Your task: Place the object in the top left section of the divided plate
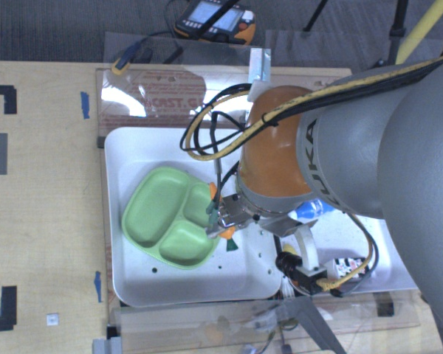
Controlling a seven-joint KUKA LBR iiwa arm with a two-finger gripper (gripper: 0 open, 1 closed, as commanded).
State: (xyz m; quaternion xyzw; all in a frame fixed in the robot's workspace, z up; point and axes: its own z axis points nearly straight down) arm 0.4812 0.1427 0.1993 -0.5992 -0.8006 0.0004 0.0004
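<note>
The tool (pixel 223 223) hangs low at the right-hand rim of the green plate (pixel 162 212), its metal end tucked under the bulk of the arm (pixel 340 153). The wrist blocks most of my line of sight, so I cannot tell whether it is clenched or released. Right beside its tip I can make out small orange and dark green bits (pixel 227 236), which may be the object meant for the plate. They sit just off the plate's lower right edge, touching or nearly touching the tool, but whether they are gripped or only lying on the bin floor I cannot say.

Outward from the tool, to its left, the plate lies in the white bin (pixel 125 153), tilted so its three hollows fan away from the tool. All three look bare. My guess is the arm comes in at the near rim because that is the shortest reach from its side, and the far upper hollow lies beyond it.

On the tool's other side, under the arm, a blue and white thing (pixel 310 211) lies in the bin, and black cables (pixel 207 127) loop over the orange band.
</note>
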